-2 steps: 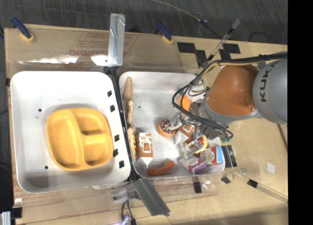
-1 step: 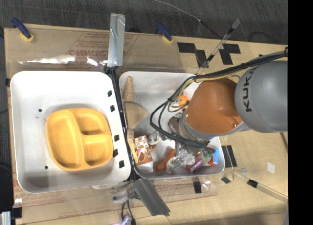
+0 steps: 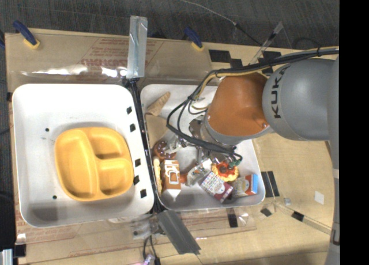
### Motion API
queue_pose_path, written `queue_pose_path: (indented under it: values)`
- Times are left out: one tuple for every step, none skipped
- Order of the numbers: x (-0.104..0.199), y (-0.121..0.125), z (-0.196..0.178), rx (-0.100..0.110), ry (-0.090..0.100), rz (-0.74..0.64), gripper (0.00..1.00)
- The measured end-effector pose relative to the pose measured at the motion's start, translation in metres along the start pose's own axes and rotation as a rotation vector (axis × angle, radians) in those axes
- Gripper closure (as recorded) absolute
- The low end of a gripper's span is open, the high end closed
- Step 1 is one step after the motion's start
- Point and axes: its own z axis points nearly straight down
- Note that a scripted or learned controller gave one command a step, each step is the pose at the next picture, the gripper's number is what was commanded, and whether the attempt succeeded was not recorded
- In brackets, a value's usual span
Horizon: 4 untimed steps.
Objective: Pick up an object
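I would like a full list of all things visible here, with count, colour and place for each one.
left bin: one, white, left half of bench.
divided tray: one, yellow, lying in left bin.
right bin: one, white, beside left bin.
small packets: several, brown, red, white, orange, heaped at right bin's near end; exact count unclear.
clamps: two, blue, on bench's far edge.
arm: one, grey with orange band, above right bin.
pincer: one, dark, down among the packets.

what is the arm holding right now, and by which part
It cannot be told. The arm's orange band and wrist hang over the right bin and its packets, covering the gripper, so no hold shows.
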Motion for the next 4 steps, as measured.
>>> queue_pose_path:
  values:
    - [-0.061, -0.102, -0.100, 0.007, -0.006, 0.173, 0.00]
    - [-0.024, -0.112, -0.024, 0.012, -0.020, 0.230, 0.00]
    - [-0.026, -0.118, -0.017, 0.013, -0.021, 0.260, 0.00]
    - [-0.038, -0.123, -0.017, 0.015, -0.028, 0.372, 0.00]
